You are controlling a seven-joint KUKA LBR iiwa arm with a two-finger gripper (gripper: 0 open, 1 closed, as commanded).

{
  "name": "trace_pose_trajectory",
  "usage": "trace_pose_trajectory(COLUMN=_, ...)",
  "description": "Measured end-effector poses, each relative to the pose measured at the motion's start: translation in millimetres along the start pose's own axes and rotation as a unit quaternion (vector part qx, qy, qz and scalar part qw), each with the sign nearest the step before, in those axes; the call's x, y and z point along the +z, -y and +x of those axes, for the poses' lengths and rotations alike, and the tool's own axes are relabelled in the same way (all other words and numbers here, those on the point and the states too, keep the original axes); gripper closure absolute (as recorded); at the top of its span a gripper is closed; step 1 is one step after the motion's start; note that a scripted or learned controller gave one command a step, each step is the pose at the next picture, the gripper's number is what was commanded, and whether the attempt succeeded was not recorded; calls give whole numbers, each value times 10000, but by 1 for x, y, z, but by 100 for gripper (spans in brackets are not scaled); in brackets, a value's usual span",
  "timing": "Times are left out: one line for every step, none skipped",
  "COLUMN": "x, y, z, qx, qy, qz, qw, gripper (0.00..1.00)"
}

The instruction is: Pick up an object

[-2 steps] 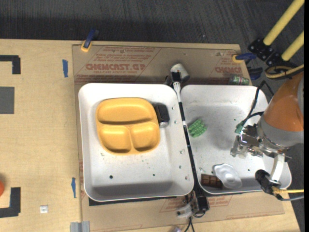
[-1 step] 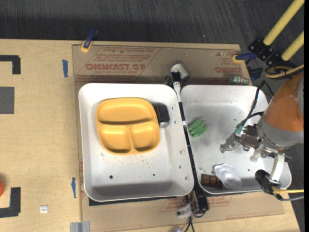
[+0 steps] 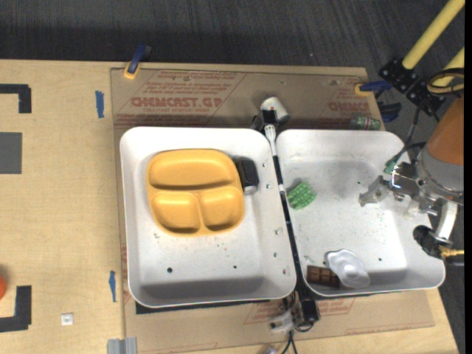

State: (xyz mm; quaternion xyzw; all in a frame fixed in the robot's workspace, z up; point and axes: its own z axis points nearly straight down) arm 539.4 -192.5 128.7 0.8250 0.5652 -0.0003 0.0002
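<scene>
The right bin (image 3: 346,153) holds a small green ridged object (image 3: 301,195) near its left wall. At its front lie a clear, whitish plastic piece (image 3: 346,266) and a brown bar (image 3: 321,275) just left of it. In the left bin (image 3: 140,220) a yellow divided tray (image 3: 195,190) lies flat, and a small black object (image 3: 247,174) rests against its right side. My gripper (image 3: 377,188) hangs over the right side of the right bin, well right of the green object and above the plastic piece. Nothing shows in its grasp.
The arm's grey wrist and orange band (image 3: 450,142) overhang the right bin's right rim. Cables and a black clamp (image 3: 402,76) sit behind that bin. A ridge (image 3: 280,198) divides the two bins. The brown board (image 3: 184,94) lies under both.
</scene>
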Motion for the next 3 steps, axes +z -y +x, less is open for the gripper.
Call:
trace_pose_trajectory(x=31, y=-54, z=18, qx=-1370, qy=1, qz=-127, qw=9905, gripper=0)
trace_pose_trajectory(x=44, y=-71, z=97, qx=-1230, qy=-7, qz=-9, qw=9924, gripper=0)
trace_pose_trajectory(x=44, y=-11, z=102, qx=-1119, qy=-7, qz=5, qw=9937, gripper=0)
